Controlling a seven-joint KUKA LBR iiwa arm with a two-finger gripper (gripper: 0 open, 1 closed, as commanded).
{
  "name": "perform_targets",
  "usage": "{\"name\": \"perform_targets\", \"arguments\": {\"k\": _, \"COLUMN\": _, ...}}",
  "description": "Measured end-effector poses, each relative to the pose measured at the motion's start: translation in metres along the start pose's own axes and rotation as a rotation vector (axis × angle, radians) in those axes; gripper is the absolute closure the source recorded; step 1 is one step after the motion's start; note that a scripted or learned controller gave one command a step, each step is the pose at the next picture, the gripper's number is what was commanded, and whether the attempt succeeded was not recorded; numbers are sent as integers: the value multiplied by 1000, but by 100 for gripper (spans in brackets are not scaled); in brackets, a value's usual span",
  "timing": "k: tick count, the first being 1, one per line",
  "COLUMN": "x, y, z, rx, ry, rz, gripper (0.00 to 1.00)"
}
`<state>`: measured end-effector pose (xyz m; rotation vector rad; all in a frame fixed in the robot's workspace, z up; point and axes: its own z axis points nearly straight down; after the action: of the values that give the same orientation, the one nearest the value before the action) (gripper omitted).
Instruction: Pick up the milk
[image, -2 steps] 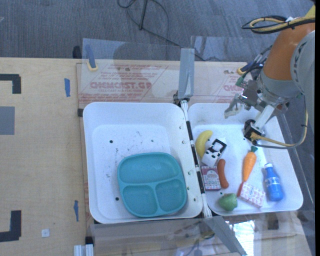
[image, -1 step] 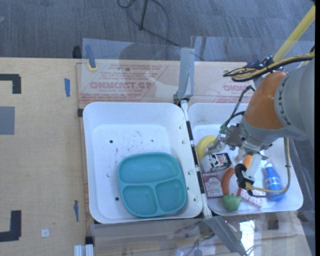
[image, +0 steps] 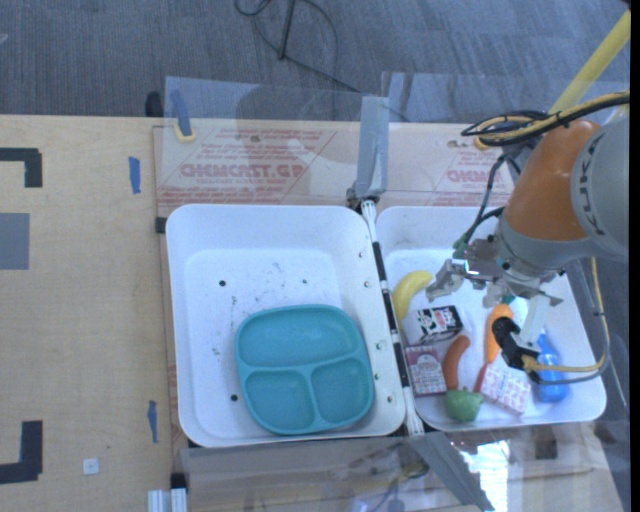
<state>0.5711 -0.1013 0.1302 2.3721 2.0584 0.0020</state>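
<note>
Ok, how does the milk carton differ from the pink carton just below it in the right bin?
The milk carton is white with black patches; the pink carton is pink-red with a pale panel. The milk carton lies tilted, nearer the banana and the gripper; the pink carton sits squarer, against the bin's left wall by the sausage. Both are small boxes in the right bin.

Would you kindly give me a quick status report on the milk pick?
Gripper over the right bin, fingers unclear. Milk lying in the bin, not held. Banana, hot dog and pink carton crowd it.
</note>
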Motion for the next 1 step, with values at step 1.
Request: {"name": "perform_targets", "arguments": {"k": 1, "x": 6, "y": -24, "z": 42, "rx": -9, "ry": 0, "rz": -35, "gripper": 0}}
